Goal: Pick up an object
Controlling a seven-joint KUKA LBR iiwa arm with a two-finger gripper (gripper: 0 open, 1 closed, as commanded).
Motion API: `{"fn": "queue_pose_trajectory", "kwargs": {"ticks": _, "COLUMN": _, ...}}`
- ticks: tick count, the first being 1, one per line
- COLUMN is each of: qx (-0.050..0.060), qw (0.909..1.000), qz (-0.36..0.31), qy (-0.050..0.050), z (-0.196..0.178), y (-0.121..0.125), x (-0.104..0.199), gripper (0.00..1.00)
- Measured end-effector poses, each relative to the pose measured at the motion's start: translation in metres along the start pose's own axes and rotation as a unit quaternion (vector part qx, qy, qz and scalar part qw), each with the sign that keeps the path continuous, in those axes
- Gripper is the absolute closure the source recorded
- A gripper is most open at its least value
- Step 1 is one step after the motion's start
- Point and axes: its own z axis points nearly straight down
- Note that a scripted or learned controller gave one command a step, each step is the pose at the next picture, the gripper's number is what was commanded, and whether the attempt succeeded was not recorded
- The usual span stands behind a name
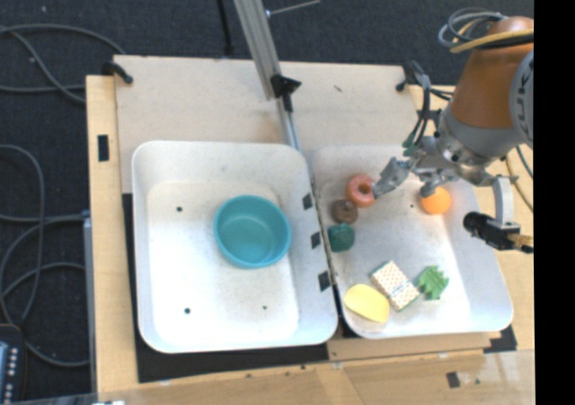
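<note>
The right bin (476, 304) holds several small objects. An orange ball (437, 203) lies near its back right. A pink ring (361, 189), a brown round piece (344, 210) and a small teal piece (341, 237) sit along its left wall. A yellow lump (367, 303), a checkered box (395, 285) and a green toy (433, 281) lie near the front. My gripper (411, 181) hangs over the back of this bin, open, with nothing between its fingers. One finger (391, 177) points toward the pink ring, and the ball sits just right of the other.
The left bin (162, 304) holds a teal bowl (252, 231). A slanted metal post (260, 35) rises behind the bins. A black part (490, 229) on the arm's side overhangs the right bin's right edge. Cables lie on the dark floor to the left.
</note>
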Motion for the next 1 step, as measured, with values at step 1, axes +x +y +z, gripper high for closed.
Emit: {"fn": "queue_pose_trajectory", "kwargs": {"ticks": 1, "qx": 0.000, "qw": 1.0000, "qz": 0.000, "qy": 0.000, "z": -0.0001, "y": 0.0000, "x": 0.0000, "gripper": 0.00}}
